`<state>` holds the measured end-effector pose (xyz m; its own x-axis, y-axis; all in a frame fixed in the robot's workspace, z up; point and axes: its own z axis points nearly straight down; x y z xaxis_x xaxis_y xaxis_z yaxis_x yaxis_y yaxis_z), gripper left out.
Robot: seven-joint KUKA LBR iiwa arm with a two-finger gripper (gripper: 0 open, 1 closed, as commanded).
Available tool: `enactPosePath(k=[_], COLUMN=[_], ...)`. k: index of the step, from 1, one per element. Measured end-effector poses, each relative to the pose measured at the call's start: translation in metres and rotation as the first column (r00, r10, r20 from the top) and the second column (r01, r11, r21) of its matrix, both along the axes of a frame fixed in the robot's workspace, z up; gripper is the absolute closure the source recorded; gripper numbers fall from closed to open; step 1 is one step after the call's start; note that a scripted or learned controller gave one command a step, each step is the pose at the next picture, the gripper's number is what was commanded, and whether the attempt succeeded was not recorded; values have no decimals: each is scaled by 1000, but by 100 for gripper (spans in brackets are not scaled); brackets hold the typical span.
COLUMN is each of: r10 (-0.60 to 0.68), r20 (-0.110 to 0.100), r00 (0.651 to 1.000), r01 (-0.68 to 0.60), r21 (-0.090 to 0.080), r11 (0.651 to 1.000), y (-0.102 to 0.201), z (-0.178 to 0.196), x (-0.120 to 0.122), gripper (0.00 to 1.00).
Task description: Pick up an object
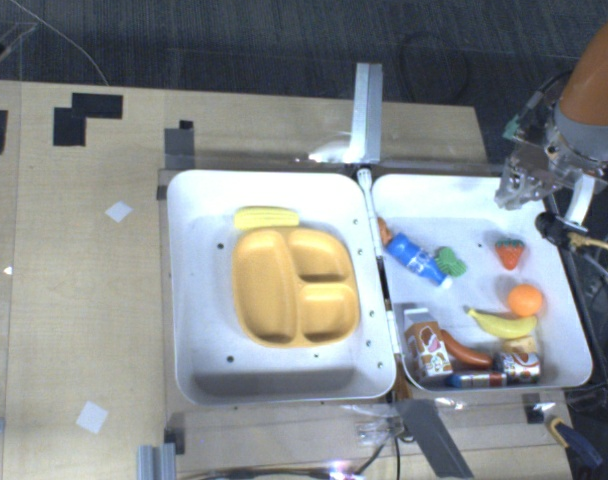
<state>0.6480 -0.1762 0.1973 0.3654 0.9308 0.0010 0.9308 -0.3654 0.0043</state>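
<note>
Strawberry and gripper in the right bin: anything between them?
In the camera view, just bare white bin floor separates the gripper from the strawberry.

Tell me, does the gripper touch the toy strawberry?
Apart. The camera view shows bare white bin floor between the gripper and the toy strawberry.

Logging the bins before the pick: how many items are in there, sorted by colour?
Yellow: 3, tray, corn, banana
Orange: 1, orange
Red: 2, strawberry, sausage
Blue: 1, bottle
Green: 1, green toy
Brown: 2, cans
Total: 10
</note>
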Motion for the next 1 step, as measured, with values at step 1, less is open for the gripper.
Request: enactPosePath(k=[1], r10=[0], r20=[1], r00=[1000], r01=[0], r21=[0], r11=[1000], y=[0], z=[1], x=[0], gripper=[0])
